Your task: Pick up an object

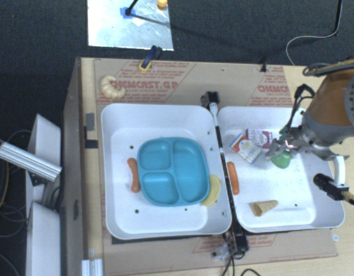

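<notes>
The arm (332, 111) reached in from the right and its pincer (279, 148) stood low over the right bin (323, 211), in that bin's upper middle part. A green object (281, 159) lay directly at the pincer's tip, touching or just below it; whether it sat between the fingers could not be determined from this angle, and the state of the pincer, released or clenched, could not be told. Just to the left of the pincer lay a red-and-white carton (260, 137) and, overlapping it, a smaller white packet (246, 149), both near the pincer but apart from the green object. Further left in the same bin, against the dividing wall, lay a small orange sausage (233, 177). A tan cone-shaped piece (263, 207) lay well apart from the pincer, toward the bin's near edge. The left bin (116, 154) held a blue divided plate (172, 171), with a second orange sausage (133, 175) just beside its left edge and a yellow banana-like piece (213, 191) touching its lower right corner. Both bins rested on the table (183, 85).
</notes>
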Action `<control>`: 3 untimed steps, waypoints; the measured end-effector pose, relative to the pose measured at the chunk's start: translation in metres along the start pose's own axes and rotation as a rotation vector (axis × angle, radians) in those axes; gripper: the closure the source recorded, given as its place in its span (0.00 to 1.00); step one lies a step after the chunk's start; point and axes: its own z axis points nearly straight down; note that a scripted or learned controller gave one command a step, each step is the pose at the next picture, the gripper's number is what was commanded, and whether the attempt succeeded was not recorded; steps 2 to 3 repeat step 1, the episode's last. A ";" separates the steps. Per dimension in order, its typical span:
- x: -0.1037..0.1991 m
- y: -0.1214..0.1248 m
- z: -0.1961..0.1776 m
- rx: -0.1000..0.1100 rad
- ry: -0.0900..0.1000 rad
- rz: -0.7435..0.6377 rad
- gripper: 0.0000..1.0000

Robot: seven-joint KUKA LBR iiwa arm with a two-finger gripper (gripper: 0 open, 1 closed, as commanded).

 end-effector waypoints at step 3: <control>0.048 0.010 -0.031 0.000 0.001 -0.001 1.00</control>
